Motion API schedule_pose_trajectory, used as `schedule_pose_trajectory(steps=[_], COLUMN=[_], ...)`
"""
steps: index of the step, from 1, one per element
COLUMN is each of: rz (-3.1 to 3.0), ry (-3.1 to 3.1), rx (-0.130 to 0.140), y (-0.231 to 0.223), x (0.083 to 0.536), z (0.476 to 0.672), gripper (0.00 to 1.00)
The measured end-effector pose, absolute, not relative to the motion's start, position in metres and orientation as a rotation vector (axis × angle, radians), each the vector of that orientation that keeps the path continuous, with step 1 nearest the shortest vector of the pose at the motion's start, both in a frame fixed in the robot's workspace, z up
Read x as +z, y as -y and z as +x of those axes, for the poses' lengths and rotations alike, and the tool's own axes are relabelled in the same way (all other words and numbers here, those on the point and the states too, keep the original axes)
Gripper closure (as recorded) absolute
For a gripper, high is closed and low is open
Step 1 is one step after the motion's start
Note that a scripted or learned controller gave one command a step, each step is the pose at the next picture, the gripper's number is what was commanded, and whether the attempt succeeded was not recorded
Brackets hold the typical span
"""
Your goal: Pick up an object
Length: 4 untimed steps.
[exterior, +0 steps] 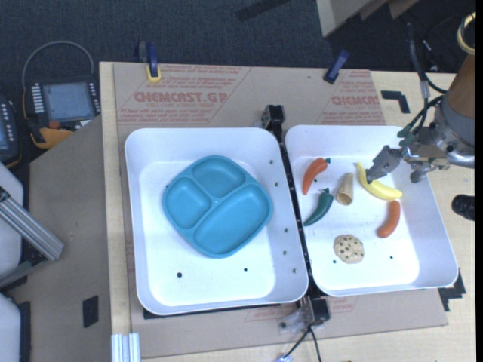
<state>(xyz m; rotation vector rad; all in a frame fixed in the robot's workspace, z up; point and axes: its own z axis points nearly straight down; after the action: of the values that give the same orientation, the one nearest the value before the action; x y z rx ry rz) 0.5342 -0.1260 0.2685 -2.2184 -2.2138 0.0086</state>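
Note:
The right bin (423, 270) holds several toy foods: a yellow banana (379, 188), an orange sausage (389, 219), a round cookie (349, 248), a tan cone (345, 188), a green pepper (320, 206) and an orange-red chili (314, 174). My gripper (400, 169) hangs over the bin's upper right part, just above and right of the banana. It is open. Its left finger (382, 163) sits over the banana's upper end, and nothing is held between the fingers.
A blue divided plate (217, 204) lies in the left bin (151, 277). A black divider (290, 202) runs between the bins. A pendant with a screen (66, 100) lies off the bench at the upper left.

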Motion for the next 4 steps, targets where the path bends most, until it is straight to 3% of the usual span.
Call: schedule_pose_trajectory(steps=[1, 4], rz=[-2.222, -2.216], ry=[2.222, 2.217], rx=[0.0, 0.005], y=[0.126, 0.129], x=[0.273, 0.105], z=[0.536, 0.533], gripper=[0.0, 0.0])
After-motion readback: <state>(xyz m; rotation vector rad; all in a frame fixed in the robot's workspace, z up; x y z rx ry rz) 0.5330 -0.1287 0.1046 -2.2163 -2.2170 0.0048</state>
